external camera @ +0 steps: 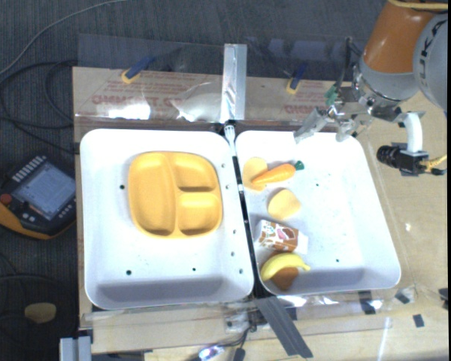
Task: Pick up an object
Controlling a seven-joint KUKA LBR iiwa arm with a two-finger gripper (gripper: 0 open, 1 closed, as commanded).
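Observation:
My gripper hangs over the far rim of the right bin, open, with nothing between its fingers. Down and to its left, near the divider, lies an orange carrot with a green tip, touching a small yellow piece. Nearer the front come a pale yellow fruit, a small printed carton, and a banana resting over a brown-orange item at the front wall.
The left bin holds a yellow divided plate. A metal post stands at the back between the bins. A handheld controller lies on the floor to the left.

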